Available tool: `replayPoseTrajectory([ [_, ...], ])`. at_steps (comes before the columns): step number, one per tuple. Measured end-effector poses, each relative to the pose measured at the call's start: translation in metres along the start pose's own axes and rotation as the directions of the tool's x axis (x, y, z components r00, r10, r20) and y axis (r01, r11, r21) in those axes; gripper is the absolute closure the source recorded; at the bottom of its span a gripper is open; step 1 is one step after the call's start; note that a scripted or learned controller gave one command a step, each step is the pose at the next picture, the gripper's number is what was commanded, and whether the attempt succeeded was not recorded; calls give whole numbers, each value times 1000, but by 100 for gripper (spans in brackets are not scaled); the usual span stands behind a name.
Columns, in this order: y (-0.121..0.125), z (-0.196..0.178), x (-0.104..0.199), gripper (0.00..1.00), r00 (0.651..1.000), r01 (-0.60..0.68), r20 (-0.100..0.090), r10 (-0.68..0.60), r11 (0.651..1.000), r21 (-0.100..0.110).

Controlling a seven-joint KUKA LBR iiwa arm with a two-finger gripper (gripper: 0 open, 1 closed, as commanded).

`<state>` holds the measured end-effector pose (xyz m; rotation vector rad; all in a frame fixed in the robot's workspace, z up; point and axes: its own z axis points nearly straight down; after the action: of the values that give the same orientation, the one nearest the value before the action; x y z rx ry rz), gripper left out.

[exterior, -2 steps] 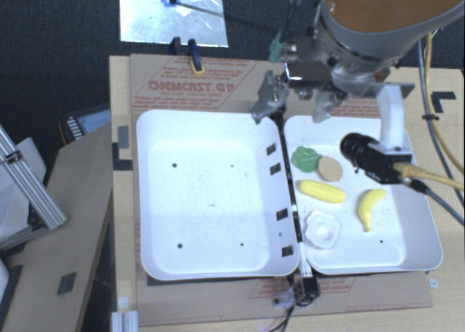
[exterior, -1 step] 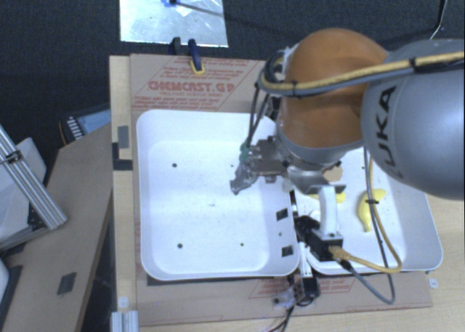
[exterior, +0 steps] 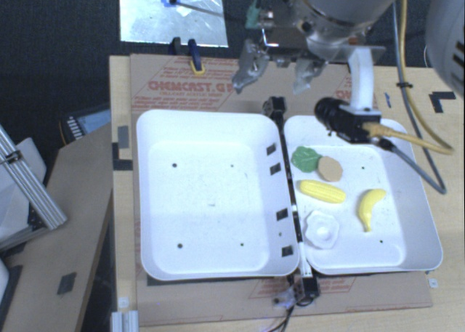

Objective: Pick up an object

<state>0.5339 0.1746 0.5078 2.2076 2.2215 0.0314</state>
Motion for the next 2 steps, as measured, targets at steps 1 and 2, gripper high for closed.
replayPoseTrajectory([
  [1, -1, -2, -1, 100, 1000, 2, 5, -2, 1000, 16],
  [2, -38, 97, 19, 100, 1000, 1, 10, -1, 1000, 31],
])
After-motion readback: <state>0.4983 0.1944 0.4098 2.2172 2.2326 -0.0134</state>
